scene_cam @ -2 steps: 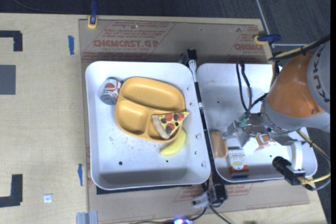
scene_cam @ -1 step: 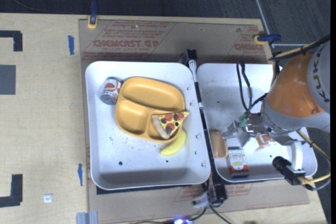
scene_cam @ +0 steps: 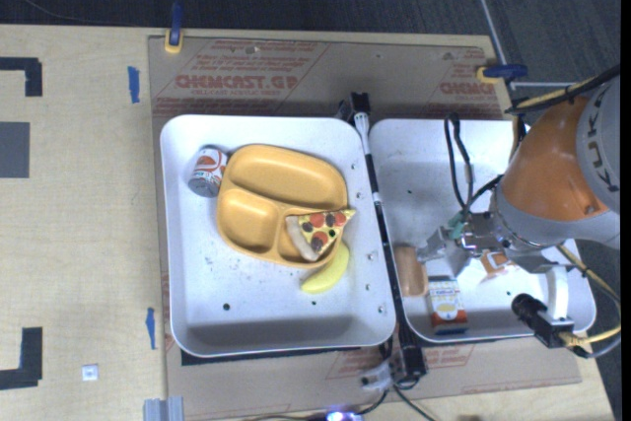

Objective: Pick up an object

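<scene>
Bread roll [scene_cam: 408, 271] and small ketchup packet [scene_cam: 446, 301] lie in the right bin [scene_cam: 414, 148], at its 7 o'clock corner.
Gripper [scene_cam: 455, 237] hangs over that bin just at 2 o'clock of the roll; whether it is apart or together I cannot tell. Left bin [scene_cam: 187, 242] carries a yellow divided tray [scene_cam: 266, 187] with a pizza slice [scene_cam: 317, 232], a banana [scene_cam: 330, 273] at its 5 o'clock edge and a soda can [scene_cam: 206, 171] at 9 o'clock.
</scene>
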{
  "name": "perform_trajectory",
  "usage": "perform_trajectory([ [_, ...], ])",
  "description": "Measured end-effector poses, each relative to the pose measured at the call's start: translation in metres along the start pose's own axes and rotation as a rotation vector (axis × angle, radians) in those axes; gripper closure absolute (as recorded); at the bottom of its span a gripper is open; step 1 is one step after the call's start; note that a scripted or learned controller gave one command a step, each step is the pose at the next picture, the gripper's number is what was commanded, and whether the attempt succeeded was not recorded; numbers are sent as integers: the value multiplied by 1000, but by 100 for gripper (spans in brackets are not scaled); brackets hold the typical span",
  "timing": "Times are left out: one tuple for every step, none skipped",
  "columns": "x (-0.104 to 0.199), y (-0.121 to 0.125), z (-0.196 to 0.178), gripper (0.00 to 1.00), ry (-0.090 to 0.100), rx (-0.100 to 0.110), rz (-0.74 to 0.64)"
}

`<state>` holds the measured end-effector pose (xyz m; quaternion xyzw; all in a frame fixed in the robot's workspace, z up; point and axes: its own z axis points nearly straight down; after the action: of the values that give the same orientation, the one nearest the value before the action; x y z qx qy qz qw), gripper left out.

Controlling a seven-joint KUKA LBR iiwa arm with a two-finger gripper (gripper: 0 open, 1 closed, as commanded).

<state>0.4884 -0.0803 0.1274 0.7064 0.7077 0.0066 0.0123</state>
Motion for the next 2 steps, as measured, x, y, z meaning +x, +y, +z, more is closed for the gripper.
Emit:
perform_trajectory([
  [0, 0, 0, 0, 0, 0, 0],
  [0, 0, 0, 0, 0, 0, 0],
])
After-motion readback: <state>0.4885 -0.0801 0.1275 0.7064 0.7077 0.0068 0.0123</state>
